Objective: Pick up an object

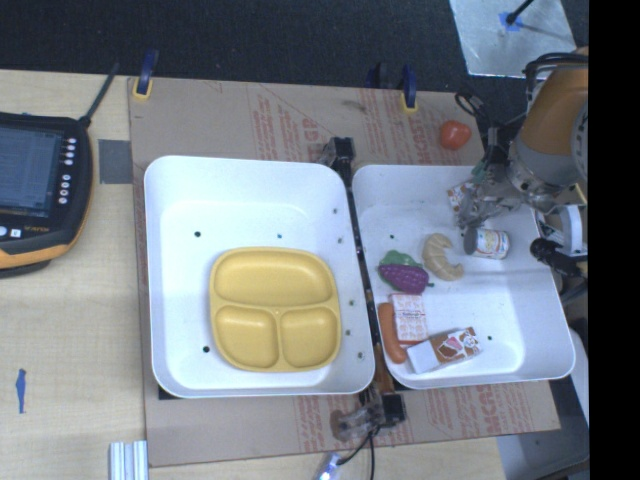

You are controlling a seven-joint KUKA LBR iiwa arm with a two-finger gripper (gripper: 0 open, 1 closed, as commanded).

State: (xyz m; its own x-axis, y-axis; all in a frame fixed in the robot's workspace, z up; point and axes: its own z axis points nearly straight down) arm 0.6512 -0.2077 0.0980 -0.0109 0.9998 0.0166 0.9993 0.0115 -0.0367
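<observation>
Your end effector point(470, 230) sits low in the right white plastic bin point(520, 353), near its far edge, just beside a small tin can lying on its side point(490, 243); you cannot tell its opening or any hold.

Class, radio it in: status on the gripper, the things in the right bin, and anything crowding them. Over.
Gripper low in right bin, beside small can. Croissant and grapes close by, left of the can. Yellow tray alone in left bin.
</observation>
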